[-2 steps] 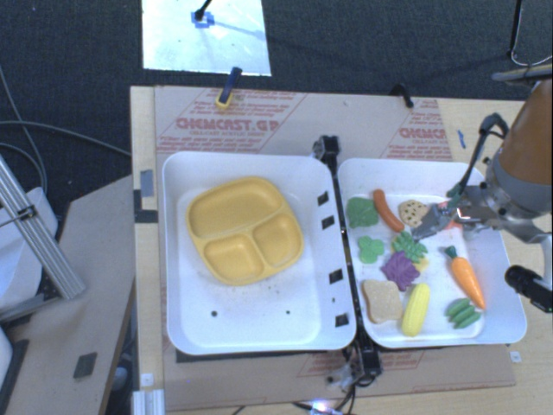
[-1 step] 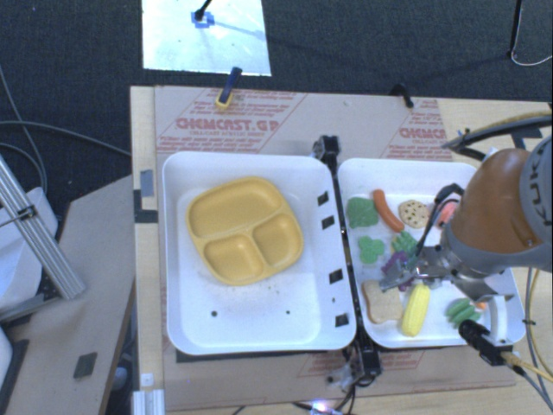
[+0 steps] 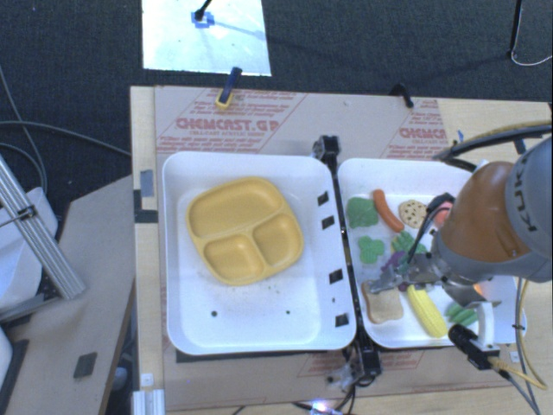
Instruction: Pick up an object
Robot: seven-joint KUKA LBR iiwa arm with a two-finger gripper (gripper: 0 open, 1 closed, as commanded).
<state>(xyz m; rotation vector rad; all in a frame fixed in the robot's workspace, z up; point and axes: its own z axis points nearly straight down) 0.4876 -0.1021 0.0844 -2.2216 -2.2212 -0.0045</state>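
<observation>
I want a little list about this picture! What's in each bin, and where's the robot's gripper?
left bin: yellow tray with three sections
right bin: toy food, with a hot dog, cookie, corn, toast and green pieces
arm: reaches in from the right, over the right bin
gripper: low over the toy food, just above the toast
held: cannot tell

Bench [image 3: 363,115]: flat board top with red print across its far part. Two shallow white bins sit on it side by side, touching along a black centre join: left bin [image 3: 186,318], right bin [image 3: 415,169]. A small yellow-and-blue item [image 3: 228,89] lies at the far edge.
</observation>
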